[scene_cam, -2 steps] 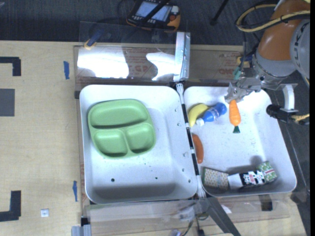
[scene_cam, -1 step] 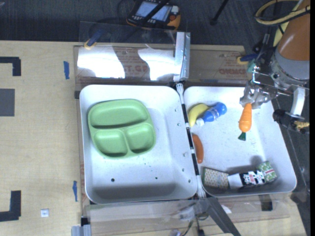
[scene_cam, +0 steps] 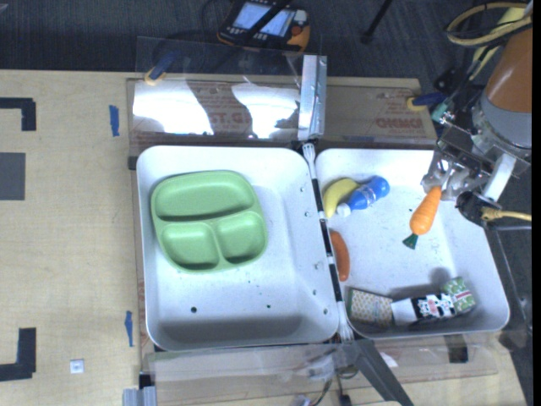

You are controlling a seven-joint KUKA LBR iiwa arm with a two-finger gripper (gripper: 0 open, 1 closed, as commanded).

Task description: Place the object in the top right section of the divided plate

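Carrot toy (scene_cam: 425, 212) is seen hanging from the pincer (scene_cam: 439, 180) over the right bin (scene_cam: 494, 290), its orange top pinched between the fingers and its green end pointing down. The pick appears done; the carry to the green divided plate (scene_cam: 210, 218) in the left bin (scene_cam: 245, 311) is judged still left, and the plate's sections are bare. In the right bin are lying a banana (scene_cam: 337, 194), a blue bottle (scene_cam: 368, 193), an orange sausage-like piece (scene_cam: 340, 255) and a printed packet (scene_cam: 410, 305).
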